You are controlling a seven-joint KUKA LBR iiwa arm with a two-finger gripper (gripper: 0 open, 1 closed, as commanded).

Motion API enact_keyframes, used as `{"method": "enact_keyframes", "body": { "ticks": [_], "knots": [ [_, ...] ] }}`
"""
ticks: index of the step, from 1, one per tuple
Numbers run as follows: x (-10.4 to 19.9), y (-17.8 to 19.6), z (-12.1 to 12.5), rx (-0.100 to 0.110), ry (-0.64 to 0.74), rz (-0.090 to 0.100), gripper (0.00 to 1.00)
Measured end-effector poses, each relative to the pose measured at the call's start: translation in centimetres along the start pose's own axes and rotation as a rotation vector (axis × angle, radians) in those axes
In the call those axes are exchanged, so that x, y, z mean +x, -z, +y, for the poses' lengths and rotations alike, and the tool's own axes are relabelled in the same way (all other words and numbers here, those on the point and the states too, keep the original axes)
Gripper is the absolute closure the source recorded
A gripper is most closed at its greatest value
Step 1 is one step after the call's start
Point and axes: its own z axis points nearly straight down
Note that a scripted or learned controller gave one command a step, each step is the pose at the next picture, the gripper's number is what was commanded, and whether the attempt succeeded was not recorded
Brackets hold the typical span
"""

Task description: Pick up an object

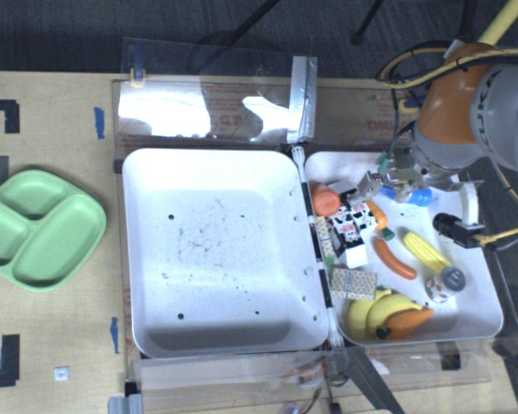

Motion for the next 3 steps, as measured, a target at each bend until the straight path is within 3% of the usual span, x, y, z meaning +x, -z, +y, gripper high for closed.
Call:
{"method": "enact_keyframes", "body": {
  "ticks": [1,3],
  "knots": [
    [0.4,-1.0,-0.6,-0.028,0.18,-0.006,0.0],
    [-1.0,-1.4,-0.6,-0.044,0.477,-0.012,0.0]
  ]
}}
